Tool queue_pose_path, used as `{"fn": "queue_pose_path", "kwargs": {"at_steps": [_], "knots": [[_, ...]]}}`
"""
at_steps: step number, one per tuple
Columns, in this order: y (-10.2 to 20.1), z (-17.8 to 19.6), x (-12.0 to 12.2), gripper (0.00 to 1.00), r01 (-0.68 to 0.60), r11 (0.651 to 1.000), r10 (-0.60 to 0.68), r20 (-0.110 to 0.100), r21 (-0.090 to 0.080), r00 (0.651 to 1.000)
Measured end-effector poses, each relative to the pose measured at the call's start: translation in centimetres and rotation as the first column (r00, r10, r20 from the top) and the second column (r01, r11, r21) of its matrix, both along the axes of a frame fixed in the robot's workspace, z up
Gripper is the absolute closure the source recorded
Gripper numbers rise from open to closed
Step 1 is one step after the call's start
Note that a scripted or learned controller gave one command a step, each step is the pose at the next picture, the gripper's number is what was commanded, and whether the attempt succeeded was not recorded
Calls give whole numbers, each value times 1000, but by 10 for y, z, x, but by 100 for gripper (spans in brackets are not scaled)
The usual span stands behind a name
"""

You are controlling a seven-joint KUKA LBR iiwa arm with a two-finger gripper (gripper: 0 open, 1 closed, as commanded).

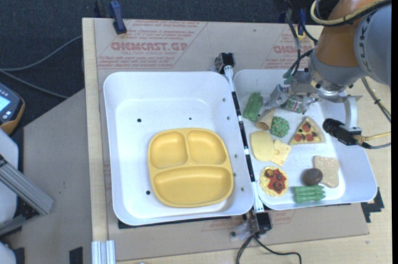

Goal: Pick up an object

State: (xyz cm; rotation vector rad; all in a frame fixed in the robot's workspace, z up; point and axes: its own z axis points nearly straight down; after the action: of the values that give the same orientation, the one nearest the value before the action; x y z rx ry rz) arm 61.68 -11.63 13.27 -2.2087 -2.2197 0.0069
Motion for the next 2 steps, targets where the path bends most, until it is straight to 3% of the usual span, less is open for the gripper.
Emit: {"fn": "queue_pose_path", "kwargs": {"at_steps": [1, 2], "knots": [[-40, -23, 29, 0, 3, 1000, -3, 8, -3, 1000], [-47, -49, -7, 0, 7, 1000, -7, 6, -3, 1000]]}}
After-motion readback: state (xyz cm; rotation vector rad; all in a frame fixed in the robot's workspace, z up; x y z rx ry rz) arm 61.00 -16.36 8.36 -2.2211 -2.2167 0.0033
